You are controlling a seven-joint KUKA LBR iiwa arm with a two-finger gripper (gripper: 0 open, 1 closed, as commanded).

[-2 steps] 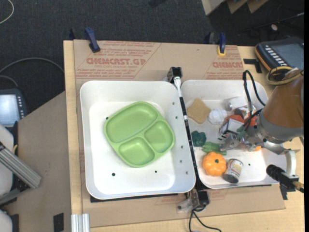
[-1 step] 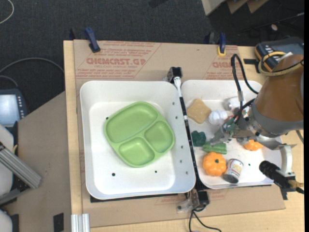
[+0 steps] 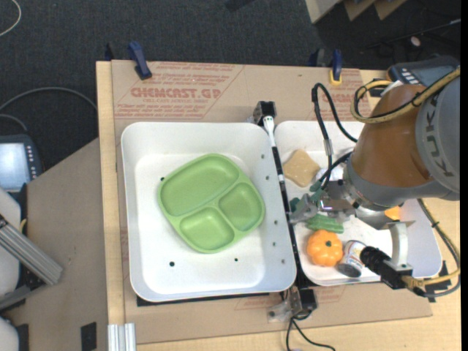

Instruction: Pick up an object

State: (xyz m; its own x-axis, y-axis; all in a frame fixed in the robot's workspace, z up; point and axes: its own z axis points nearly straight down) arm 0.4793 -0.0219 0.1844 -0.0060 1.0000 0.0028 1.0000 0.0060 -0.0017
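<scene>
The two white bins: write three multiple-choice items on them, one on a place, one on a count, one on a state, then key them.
1. Where does the green divided plate lie?
A. In the left bin
B. In the right bin
C. On the bare bench

2. How many compartments does the plate have?
A. Two
B. Three
C. Five

3. How does the orange pumpkin toy stand to the tool?
A. Clamped between its fingers
B. Lying on the bin floor below it in the picture
C. Resting on the plate

Key: 1 A, the plate sits in the middle of the left bin. 2 B, one long section and two smaller ones show. 3 B, the pumpkin rests in the right bin, near its front edge, with the tool above it in the picture, near a tan block.
</scene>
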